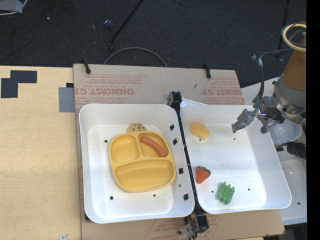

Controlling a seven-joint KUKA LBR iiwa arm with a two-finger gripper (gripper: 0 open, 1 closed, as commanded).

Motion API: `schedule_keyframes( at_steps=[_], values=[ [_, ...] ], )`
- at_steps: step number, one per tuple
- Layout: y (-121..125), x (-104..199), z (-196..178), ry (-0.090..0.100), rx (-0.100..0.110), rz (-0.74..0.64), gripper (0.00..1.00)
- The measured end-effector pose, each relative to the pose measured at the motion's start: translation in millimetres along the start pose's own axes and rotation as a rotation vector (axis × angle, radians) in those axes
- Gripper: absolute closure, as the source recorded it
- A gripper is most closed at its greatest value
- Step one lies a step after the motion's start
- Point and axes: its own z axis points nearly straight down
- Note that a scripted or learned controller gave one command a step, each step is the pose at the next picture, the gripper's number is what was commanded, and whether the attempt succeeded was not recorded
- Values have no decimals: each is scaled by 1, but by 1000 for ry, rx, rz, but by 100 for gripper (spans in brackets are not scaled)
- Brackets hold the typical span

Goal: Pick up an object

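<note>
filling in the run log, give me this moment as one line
gripper: over right bin, holding nothing | corn, strawberry, green toy: in right bin | sausage: on yellow tray

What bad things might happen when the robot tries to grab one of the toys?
1. The strawberry lies right beside the divider between the bins, so the end effector could bump that wall and miss.
2. The corn looks small and rounded, so it may slip away when squeezed.
3. The green toy sits near the right bin's front rim, leaving little room to come down.
</note>
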Motion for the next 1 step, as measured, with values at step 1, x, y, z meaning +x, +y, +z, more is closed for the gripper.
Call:
schedule_keyframes(
  at_steps=[1],
  values=[
    [2, 0, -6, -2, -11, -2, 0]
  ],
)
